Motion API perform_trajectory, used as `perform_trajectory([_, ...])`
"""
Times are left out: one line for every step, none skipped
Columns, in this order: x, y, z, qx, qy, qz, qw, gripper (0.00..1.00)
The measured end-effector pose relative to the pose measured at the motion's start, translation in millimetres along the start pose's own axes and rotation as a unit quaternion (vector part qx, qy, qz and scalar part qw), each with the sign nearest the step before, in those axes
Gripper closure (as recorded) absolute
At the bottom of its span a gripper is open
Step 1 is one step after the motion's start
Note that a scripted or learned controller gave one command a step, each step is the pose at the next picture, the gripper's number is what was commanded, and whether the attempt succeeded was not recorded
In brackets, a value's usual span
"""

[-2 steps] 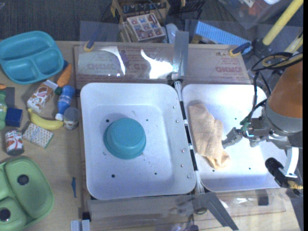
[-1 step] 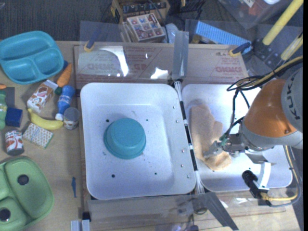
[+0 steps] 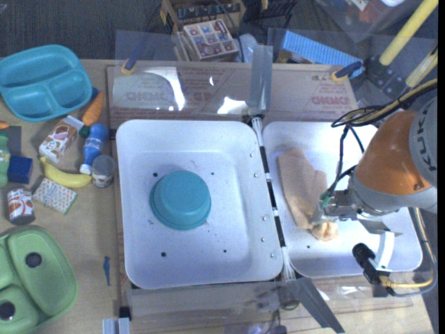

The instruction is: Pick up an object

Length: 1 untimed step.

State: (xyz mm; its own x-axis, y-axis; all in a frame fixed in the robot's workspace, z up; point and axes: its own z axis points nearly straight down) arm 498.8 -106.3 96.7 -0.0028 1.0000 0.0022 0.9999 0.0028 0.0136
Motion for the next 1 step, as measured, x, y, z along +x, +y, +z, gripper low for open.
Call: perform_trajectory([32.6,19.0,-112.2,0.007,-0.001,-0.037,0.9993,1.00])
